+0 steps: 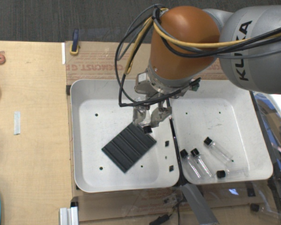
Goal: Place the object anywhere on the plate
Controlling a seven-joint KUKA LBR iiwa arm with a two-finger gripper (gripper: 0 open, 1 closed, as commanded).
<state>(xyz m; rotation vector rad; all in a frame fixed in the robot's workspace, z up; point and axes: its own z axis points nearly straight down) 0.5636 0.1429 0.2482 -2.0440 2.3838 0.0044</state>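
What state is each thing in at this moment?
Dark ribbed plate: flat in the left bin, turned at an angle.
Capped vials: three, lying on their sides in the right bin.
Gripper: low over the plate's upper corner; nothing visibly held.

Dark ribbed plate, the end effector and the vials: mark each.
Dark ribbed plate (129, 147), camera view, centre of its top face.
End effector (151, 121), camera view, between its fingertips.
Vials (198, 165), camera view, one tube's clear body.
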